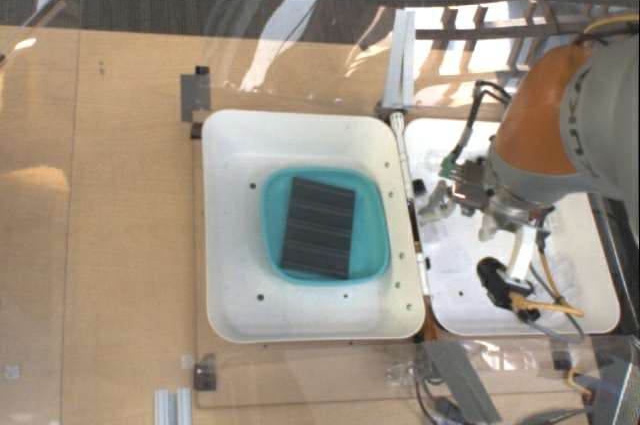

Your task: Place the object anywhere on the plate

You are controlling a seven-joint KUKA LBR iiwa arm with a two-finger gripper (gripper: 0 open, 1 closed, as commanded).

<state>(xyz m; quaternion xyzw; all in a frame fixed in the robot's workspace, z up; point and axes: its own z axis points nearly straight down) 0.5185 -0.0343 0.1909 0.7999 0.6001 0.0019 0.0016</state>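
Note:
A teal plate (374, 251) sits in the middle of the left white bin (232, 285). A dark grey ribbed rectangular object (319, 227) lies flat on the plate, well inside its rim. My arm, with its orange band (540, 118), hangs over the right bin (452, 298). The gripper (437, 201) shows as a small metallic part at the left of the wrist, just right of the wall between the bins. It is apart from the plate and the object, and most of it is hidden under the wrist.
Black and yellow cables (510, 291) hang from the wrist over the right bin's floor. A metal post (400, 63) stands behind the gap between the bins. Wooden bench surface lies to the left of the bins.

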